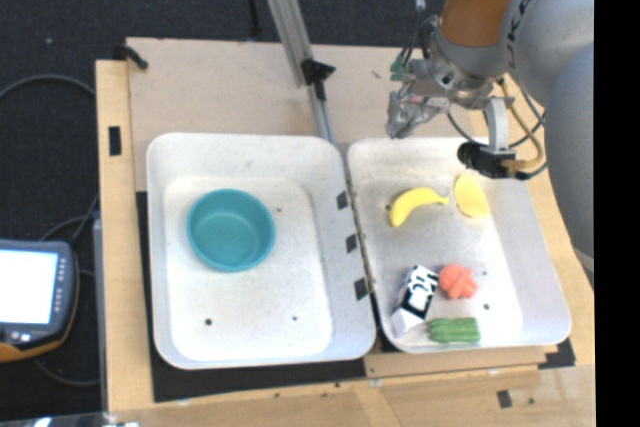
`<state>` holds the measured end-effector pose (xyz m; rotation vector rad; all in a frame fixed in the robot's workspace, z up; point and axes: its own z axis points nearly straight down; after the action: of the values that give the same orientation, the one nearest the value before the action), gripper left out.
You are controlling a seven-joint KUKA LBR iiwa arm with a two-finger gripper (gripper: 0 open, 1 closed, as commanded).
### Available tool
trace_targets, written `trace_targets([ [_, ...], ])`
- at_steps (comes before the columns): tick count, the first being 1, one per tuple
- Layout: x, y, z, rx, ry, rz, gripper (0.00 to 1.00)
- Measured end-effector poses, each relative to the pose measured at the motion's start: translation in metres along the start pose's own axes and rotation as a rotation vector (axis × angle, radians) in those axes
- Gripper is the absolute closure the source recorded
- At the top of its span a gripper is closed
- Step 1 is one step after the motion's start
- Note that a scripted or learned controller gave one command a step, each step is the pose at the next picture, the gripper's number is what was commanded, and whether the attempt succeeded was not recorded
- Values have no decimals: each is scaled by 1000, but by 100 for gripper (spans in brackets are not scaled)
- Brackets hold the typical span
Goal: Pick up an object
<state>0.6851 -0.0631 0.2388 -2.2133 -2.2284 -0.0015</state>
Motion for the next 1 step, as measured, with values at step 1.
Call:
trace_targets([
  [1,42,0,-6,-2,0,2,100],
])
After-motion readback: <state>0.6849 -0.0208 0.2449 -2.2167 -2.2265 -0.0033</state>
